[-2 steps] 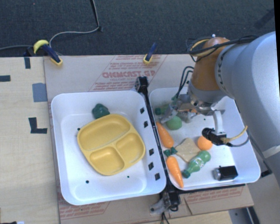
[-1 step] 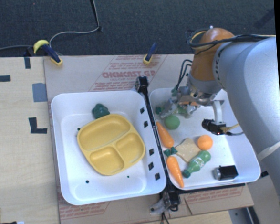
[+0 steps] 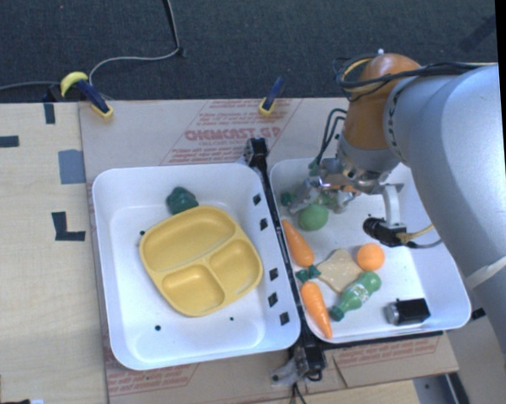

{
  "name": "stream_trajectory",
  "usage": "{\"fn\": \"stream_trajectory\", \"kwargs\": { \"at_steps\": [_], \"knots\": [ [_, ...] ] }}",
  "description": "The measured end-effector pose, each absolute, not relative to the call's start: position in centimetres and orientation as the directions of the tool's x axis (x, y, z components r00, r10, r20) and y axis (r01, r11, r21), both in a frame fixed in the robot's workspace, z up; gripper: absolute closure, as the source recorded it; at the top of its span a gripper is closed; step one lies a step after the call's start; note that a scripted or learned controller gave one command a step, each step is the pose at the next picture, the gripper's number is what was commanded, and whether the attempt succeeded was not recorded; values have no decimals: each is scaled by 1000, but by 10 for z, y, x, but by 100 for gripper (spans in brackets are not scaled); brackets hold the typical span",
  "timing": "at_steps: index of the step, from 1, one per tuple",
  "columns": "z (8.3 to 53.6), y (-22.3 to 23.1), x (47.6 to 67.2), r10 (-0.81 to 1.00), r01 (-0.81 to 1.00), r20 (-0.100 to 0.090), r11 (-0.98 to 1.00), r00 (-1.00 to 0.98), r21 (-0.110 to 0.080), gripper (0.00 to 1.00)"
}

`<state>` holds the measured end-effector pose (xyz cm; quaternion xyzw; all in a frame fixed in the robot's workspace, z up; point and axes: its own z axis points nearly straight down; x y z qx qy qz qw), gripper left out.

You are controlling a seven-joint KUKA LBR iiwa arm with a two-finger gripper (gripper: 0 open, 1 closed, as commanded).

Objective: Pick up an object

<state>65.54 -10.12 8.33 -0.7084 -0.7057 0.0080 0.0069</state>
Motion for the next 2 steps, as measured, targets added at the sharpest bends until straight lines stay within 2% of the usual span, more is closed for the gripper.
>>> {"fn": "stream_trajectory", "kwargs": {
  "at_steps": [1,2],
  "knots": [
    [85,-98,645,1000,1000,-2,0,0,1,0],
    [86,-95,632,1000,1000,-2,0,0,2,0]
  ]
}}
